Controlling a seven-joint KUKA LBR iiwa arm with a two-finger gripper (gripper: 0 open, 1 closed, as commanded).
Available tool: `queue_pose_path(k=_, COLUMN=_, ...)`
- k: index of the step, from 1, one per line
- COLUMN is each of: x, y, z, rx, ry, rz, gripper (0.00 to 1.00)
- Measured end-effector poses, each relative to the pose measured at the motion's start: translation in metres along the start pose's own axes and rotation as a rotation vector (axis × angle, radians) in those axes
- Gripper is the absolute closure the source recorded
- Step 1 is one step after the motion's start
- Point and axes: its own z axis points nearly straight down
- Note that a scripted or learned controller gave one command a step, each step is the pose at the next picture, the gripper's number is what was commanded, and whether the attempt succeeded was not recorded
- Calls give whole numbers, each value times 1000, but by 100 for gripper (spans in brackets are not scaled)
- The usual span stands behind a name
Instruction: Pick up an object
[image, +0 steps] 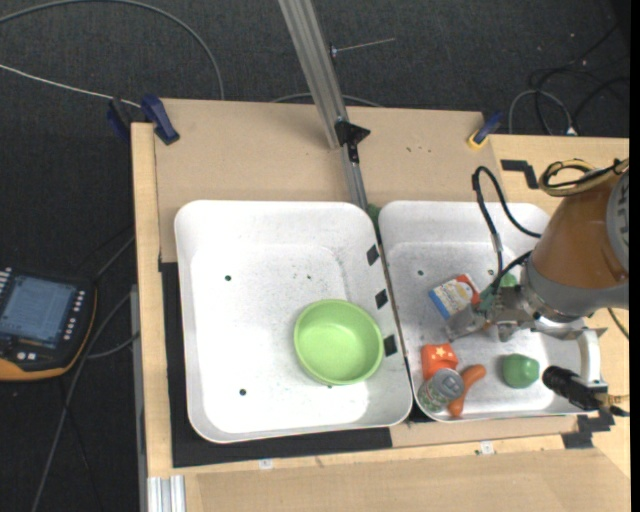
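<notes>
My gripper (478, 318) hangs low over the middle of the right bin (420, 232), under the orange wrist band. Just to its left lies a small carton (452, 295) with blue, white and red print, close to or touching the fingertips. Below it sit an orange block (438, 357), a clear round cup (440, 387) and an orange carrot-like piece (466, 380). A green ball-shaped object (519, 371) rests to the lower right. A light green bowl (338, 342) stands in the left bin (220, 240). No object shows between the fingers.
A metal pole (325, 85) slants down to the divide between the bins. Black cables (487, 215) loop over the right bin's far side. A black bracket (570, 385) juts at the right bin's near right corner. A handheld pendant (40, 320) lies off the bench, left.
</notes>
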Motion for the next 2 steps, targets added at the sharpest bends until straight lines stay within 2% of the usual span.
queue_pose_path(k=1, x=0, y=2, z=-13, rx=-6, ry=-1, rz=-1, gripper=100)
queue_pose_path(k=2, x=7, y=10, z=-70, rx=-10, ry=-2, rz=-2, gripper=100)
